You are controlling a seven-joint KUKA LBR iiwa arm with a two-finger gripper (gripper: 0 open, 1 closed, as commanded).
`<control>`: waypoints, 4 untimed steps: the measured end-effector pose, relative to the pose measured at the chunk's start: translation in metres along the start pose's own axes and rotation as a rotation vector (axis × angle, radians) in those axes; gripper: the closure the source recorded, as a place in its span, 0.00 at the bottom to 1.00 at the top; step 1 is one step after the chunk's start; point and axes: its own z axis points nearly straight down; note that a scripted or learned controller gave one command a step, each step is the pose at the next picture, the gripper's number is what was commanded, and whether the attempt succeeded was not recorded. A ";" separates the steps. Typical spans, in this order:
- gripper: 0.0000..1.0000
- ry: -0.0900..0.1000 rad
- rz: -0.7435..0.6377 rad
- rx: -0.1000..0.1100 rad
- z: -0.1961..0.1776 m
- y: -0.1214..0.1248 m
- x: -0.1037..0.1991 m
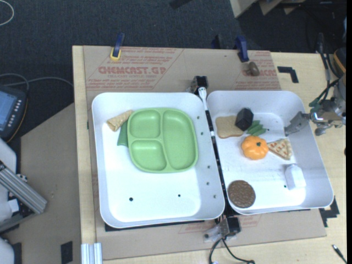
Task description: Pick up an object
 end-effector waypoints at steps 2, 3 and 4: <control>0.00 0.007 -0.003 -0.001 0.115 0.005 0.004; 1.00 -0.001 -0.001 -0.005 0.102 0.005 0.001; 1.00 -0.005 0.000 -0.011 0.038 0.008 -0.001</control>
